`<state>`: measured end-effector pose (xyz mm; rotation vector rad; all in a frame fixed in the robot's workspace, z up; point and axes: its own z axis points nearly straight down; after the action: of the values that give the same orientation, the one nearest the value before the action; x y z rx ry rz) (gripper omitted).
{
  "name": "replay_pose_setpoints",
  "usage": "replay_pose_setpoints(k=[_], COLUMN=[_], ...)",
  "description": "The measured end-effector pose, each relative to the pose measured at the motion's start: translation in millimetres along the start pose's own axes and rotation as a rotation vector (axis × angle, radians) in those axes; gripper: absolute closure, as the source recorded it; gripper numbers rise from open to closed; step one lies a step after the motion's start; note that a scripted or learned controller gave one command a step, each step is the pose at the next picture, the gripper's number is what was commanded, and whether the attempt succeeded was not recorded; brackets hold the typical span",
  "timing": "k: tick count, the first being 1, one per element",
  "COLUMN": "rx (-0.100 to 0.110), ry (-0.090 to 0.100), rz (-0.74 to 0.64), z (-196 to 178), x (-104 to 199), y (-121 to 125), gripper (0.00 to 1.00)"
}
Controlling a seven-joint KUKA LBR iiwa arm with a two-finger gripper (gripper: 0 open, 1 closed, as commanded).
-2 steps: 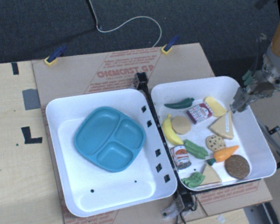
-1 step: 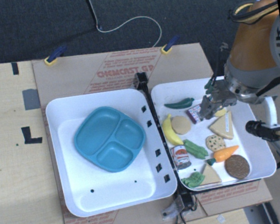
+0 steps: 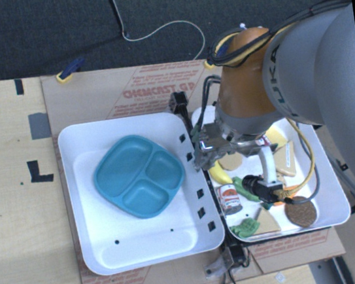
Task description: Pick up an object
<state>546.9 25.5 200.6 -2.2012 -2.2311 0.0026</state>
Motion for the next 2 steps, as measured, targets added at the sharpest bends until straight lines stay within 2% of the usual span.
replay_pose_setpoints(k=[1,2], rx=[-0.008,-0.003], ry=[-0.004,-0.004], rz=[0.008,0.01], z=[17.4,6.8], x=[27.1,25.5], y=[64.8,61.9], gripper=[1.0,1.0])
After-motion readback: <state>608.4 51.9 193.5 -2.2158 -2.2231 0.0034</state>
